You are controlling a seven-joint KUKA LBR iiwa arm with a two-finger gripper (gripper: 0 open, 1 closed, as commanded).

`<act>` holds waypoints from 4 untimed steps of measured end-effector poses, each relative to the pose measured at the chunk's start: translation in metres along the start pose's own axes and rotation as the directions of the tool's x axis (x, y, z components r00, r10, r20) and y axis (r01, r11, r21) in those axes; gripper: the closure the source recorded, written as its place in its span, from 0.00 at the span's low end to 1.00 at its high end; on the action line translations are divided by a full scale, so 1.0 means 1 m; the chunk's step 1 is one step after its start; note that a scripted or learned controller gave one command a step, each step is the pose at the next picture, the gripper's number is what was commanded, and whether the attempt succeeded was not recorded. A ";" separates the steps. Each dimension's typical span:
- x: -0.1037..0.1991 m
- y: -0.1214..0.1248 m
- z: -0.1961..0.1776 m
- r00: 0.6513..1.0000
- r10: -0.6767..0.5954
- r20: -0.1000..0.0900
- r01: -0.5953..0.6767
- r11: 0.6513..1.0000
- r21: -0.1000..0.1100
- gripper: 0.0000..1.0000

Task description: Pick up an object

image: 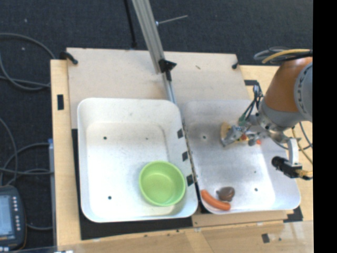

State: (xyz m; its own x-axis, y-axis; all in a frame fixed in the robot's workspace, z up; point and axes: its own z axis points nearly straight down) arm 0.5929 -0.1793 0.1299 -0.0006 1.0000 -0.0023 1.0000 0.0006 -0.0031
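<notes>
On the bench in front of you sit two shallow white bins side by side, the left bin (105, 141) and the right bin (231, 167), with their inner walls touching along the middle. In the left bin you see a green bowl (162, 182), upright and open to the camera, resting near the lower right corner of that bin, close to the wall it shares with its neighbour. In the right bin, down by the near left corner, you find an orange carrot-like piece (215, 200) lying on its side along the bottom wall, and a small brown-grey lump (226, 193) just beside it, touching or nearly touching its upper edge; you cannot tell from here what the lump is. Your arm (287, 91) comes in from the right, its orange band above the grey wrist, and it hangs over the upper half of the right bin. The gripper (231, 136) sits low over the bin floor near the upper middle, well apart from the carrot piece and the lump. Its tip is a small blur of grey, yellow and red, so you cannot tell how it is set or whether anything is in it. A slanted metal rail (150, 30) runs from the top of the view down to the bins' shared upper corner.
</notes>
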 end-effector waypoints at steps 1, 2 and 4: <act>-0.002 0.000 0.031 1.000 0.002 0.000 -0.002 1.000 0.000 0.00; -0.002 0.001 0.018 1.000 0.005 0.000 -0.005 1.000 -0.007 1.00; 0.015 0.012 -0.091 1.000 -0.004 -0.001 0.004 1.000 -0.011 1.00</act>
State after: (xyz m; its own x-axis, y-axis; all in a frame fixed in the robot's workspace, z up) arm 0.6049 -0.1645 0.2207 -0.0048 1.0000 -0.0011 1.0000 0.0048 0.0080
